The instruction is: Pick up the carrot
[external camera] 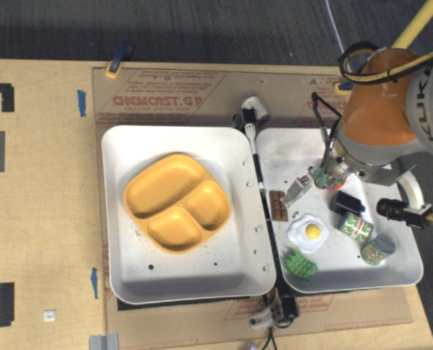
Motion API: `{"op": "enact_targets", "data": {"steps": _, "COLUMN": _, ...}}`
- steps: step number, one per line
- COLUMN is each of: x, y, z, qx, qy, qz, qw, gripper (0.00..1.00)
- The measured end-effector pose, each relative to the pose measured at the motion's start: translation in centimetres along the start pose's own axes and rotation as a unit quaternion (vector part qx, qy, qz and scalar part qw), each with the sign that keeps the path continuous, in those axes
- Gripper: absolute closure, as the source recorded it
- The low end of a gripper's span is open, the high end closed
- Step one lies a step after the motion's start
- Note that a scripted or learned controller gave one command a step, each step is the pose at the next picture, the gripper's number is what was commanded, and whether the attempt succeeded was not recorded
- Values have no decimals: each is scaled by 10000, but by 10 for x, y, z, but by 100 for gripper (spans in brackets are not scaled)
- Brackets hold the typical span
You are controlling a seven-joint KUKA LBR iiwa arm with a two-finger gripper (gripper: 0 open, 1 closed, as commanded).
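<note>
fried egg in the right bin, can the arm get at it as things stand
Probably yes: the fried egg lies uncovered in the right bin, close below the gripper; the green toy sits beside it, not over it.

Bright, even overhead light; soft shadows, slightly grainy.

"KUK" on arm (424,97) (partly cut off)

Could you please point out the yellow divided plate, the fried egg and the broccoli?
yellow divided plate (174,183): camera view, on its large upper compartment.
fried egg (313,232): camera view, on the yolk.
broccoli (301,265): camera view, on the green head.
</note>
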State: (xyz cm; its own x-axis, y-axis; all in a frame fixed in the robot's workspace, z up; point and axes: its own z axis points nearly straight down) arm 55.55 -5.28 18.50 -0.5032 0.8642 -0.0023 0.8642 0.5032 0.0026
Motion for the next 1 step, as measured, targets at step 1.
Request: {"op": "enact_targets", "data": {"steps": 1, "x": 63, "y": -18, "z": 0, "qx": 17, "qy": 22, "qz": -920, "qw": 9958, "gripper": 0}}
